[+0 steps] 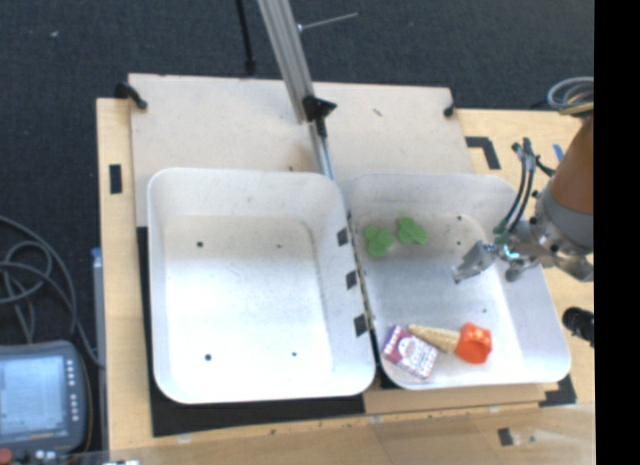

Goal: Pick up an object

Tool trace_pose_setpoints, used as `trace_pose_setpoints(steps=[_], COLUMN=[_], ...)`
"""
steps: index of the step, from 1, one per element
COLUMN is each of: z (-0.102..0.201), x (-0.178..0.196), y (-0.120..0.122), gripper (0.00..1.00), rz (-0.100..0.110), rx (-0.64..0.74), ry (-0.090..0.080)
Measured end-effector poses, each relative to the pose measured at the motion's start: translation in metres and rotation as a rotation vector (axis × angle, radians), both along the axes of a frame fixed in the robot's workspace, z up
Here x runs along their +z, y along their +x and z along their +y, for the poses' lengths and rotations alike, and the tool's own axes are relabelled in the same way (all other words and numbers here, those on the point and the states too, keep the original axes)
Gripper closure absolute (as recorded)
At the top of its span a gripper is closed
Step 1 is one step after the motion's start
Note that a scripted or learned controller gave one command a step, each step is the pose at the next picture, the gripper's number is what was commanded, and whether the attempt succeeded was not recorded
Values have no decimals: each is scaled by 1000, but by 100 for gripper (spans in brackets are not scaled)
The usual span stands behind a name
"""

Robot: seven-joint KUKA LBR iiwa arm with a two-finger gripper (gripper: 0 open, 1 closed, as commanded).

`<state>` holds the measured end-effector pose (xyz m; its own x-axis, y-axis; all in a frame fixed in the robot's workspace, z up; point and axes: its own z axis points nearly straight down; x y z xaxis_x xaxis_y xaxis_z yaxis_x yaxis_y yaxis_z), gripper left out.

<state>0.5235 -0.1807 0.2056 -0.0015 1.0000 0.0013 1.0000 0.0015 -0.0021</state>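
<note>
- Green catches the eye first: two small green pieces (393,236) lie close together on the floor of the right bin (530,338), toward its far left part, just beside the divide between the bins.
- Orange and tan come next, at the near edge of that bin: an orange-tipped cone toy (455,339) lies on its side, and a small purple-and-white packet (410,352) sits just beside its tan point, the two touching or nearly so.
- Any of these could be the object to pick up (the task names none); I'd guess the green pair is the likelier target, being nearer the arm's line of reach.
- Reaching in from the right, the gripper (478,261) hangs over the middle of the right bin, between the green pieces and the cone toy, apart from both.
- Nothing sits between its fingers; whether the jaws stand wide or narrow I cannot tell from this slant, as the metal parts blur together.
- Above the wrist, the orange band of the arm (572,188) leans in over the bin's right rim, which suggests an approach, not a lift.
- Off to the left, the left bin (165,253) lies well apart from the arm.
</note>
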Motion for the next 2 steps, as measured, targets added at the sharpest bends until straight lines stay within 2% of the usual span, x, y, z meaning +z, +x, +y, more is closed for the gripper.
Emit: trace_pose_setpoints(steps=[1,2], z=[0,-5], x=[2,-41], y=[1,4], gripper=[0,0], rz=[-4,0], rx=[-1,-4], ry=[-1,-3])
